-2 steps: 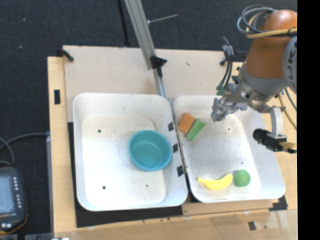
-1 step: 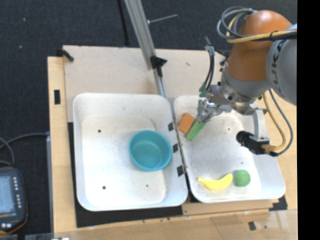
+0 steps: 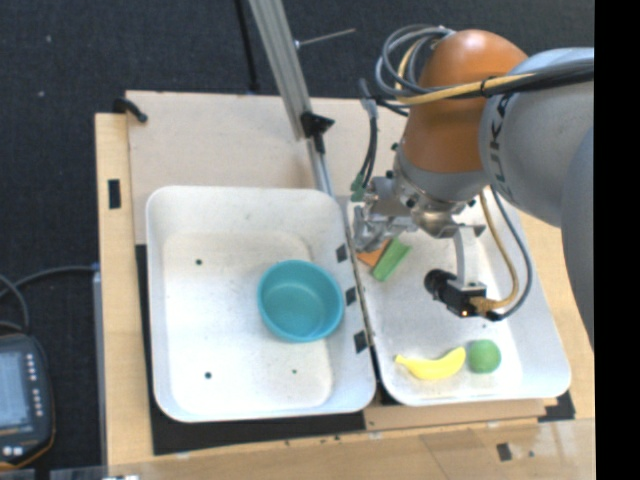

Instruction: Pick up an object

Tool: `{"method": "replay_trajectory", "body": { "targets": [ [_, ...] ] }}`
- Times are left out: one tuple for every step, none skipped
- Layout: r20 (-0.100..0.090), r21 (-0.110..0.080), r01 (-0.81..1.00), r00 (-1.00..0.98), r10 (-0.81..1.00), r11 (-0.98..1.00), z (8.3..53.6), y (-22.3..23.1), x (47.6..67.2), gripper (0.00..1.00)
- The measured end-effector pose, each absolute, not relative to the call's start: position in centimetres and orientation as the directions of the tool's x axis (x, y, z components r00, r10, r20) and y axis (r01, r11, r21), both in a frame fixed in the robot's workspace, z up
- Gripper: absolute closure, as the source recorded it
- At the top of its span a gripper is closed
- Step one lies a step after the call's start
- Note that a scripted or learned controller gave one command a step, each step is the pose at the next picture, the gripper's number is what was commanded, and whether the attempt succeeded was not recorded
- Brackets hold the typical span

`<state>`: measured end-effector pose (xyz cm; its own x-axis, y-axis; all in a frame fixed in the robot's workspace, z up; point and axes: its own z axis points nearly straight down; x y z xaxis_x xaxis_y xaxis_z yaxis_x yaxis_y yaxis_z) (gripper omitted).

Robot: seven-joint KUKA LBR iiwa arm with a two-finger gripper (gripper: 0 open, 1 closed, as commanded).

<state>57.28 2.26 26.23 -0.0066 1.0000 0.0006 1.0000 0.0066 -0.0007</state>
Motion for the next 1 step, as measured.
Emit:
{"method": "replay_trajectory", "body": {
  "targets": [
    [0.002,-0.001,1.000,-0.008,1.000,0.008,26.06,8.00,56.28,1.00]
  ]
}}
